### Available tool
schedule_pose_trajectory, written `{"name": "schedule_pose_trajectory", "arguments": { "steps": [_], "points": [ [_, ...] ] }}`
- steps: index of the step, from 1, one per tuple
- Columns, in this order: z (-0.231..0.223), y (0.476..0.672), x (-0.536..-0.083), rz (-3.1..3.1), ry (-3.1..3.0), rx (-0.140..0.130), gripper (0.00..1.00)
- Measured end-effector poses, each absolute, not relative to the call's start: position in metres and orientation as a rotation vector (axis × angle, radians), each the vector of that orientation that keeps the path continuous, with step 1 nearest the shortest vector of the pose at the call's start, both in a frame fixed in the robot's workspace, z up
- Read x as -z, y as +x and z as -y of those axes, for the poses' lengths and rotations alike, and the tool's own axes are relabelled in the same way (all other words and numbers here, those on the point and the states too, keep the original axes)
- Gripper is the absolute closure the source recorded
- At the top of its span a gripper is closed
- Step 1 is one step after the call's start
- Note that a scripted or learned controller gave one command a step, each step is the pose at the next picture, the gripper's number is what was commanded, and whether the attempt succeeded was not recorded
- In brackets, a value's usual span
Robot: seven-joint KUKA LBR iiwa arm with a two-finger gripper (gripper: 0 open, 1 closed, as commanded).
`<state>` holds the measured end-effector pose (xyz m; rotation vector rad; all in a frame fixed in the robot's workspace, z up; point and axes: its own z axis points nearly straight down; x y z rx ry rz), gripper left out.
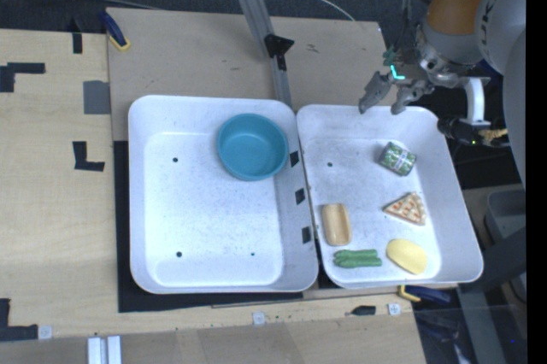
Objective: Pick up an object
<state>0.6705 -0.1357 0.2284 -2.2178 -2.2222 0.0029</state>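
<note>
The two-finger tool (pixel 384 103) of the grey arm is seen spread apart with nothing between its fingers, above the far rim of the right shallow white bin (pixel 453 183), near that bin's upper left part. Five things are seen in this bin. A small green and white patterned can (pixel 397 158) lies towards the far right, closest to the tool but apart from it. A triangular orange pizza-slice toy (pixel 406 208) is placed below it, close to the right wall. A tan bread-roll-shaped piece (pixel 335 223) lies by the left wall, with a green pea pod (pixel 356 258) just beneath it and a yellow lemon-shaped piece (pixel 407 255) beside the pod, near the front rim. Bare floor is left in the middle and the far left of this bin. In the left shallow white bin (pixel 162 260), a round blue bowl (pixel 251 146) stands by the far right corner; the remaining floor is open. Both bins rest on a light wooden worktop (pixel 51 208).
</note>
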Motion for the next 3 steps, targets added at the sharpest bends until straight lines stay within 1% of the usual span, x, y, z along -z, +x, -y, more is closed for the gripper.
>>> {"name": "schedule_pose_trajectory", "arguments": {
  "steps": [1, 2, 3],
  "points": [
    [0.136, 0.671, -0.229, 2.224, -2.218, -0.001, 0.0],
    [0.138, 0.679, -0.173, 2.221, -2.216, -0.009, 0.0],
    [0.144, 0.68, -0.111, 2.22, -2.217, -0.009, 0.0]
  ]
}}
